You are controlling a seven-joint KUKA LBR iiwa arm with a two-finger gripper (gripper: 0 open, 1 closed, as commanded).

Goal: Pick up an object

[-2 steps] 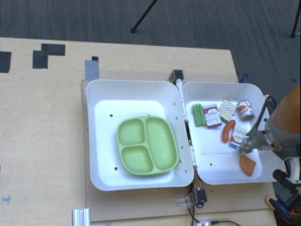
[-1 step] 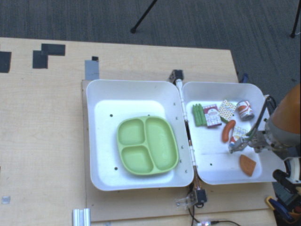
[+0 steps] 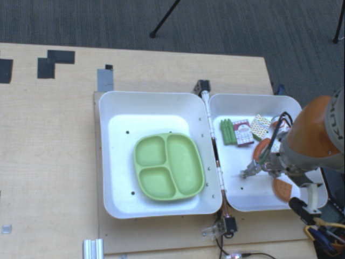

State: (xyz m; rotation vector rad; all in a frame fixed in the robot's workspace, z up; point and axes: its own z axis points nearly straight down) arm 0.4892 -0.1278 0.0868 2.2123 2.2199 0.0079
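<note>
The light wooden bench [image 3: 48, 144] carries two shallow white plastic bins set side by side. The left bin [image 3: 121, 112] holds a pale green moulded plastic plate with three compartments [image 3: 169, 166], lying flat near the bin's centre. The right bin [image 3: 237, 196] holds the candidate objects, grouped toward its far and right side. The grey arm with the orange band [image 3: 312, 128] reaches in from the right and hangs over the right bin.

Objects in the right bin, largest first:
- a small red-and-white printed packet [image 3: 243, 132], just beside the green item
- a bundle of dark green ridged sticks [image 3: 228, 131], lying lengthwise
- a small carton with a light chequered pattern [image 3: 260, 124], near the far wall
- an orange rounded piece [image 3: 282, 188], under the arm's wrist
- a red-orange rounded item [image 3: 262, 147], partly hidden by the arm

The gripper [image 3: 249, 171] sits low over bare bin floor, near the red-orange item but apart from it. Whether its grasp is open or closed cannot be told at this resolution, and nothing is visibly between its tips.

Progress, as a judgement: no object is lifted; all rest on the bin floor. Selection, grasp and lift remain.

Printing on the packet and carton is too small to read
</note>
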